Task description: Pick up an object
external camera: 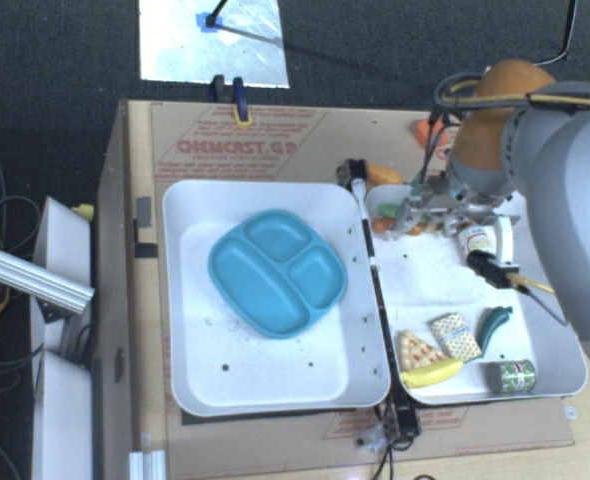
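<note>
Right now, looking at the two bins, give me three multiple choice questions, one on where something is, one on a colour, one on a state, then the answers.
1. Where does the blue divided plate lie?
A. In the left bin
B. In the right bin
C. On the floor

2. What colour is the banana?
A. Red
B. Yellow
C. Purple

3. How does the green can sit?
A. Upright on the plate
B. Stacked on the banana
C. On its side on the bin floor

Answers:
1. A: the plate rests in the middle of the left bin.
2. B: the banana near the right bin's front wall is plainly yellow.
3. C: the can's long side runs along the bin floor in the front right corner, apart from the banana.
</note>
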You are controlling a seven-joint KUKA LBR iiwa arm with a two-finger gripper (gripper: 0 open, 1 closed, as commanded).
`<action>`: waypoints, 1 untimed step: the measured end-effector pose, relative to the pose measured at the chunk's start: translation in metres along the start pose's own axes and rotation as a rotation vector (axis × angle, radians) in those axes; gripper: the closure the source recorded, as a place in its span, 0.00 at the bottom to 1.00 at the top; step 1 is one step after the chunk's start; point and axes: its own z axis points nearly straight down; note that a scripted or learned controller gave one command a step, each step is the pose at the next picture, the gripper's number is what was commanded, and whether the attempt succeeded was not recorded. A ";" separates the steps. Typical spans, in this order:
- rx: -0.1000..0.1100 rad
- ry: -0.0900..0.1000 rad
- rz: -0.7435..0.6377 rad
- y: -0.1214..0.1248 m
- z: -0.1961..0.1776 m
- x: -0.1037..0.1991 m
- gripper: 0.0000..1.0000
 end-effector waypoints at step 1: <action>0.003 -0.001 -0.001 0.000 0.004 0.001 0.00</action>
